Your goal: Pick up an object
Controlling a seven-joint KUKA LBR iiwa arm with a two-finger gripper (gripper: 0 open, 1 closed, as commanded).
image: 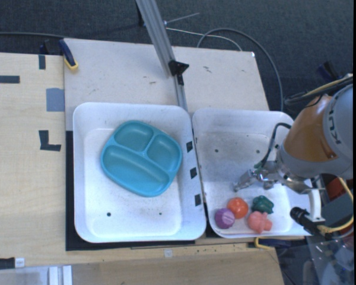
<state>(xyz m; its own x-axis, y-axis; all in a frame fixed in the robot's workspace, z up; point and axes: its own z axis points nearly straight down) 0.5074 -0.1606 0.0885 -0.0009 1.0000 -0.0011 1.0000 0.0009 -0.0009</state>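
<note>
Several small toys lie in the near right corner of the right bin: an orange-red round one, a purple one, a pink one and a dark green one. My gripper hangs over the right bin just above and behind these toys, its metal fingers pointing left. Nothing shows between the fingers. The arm's orange band is to the gripper's right.
The left bin holds a teal divided plate. A slanted metal pole rises behind the bins. Cables run over the dark floor at the back, and a yellow-handled clamp sits at the bench's far left.
</note>
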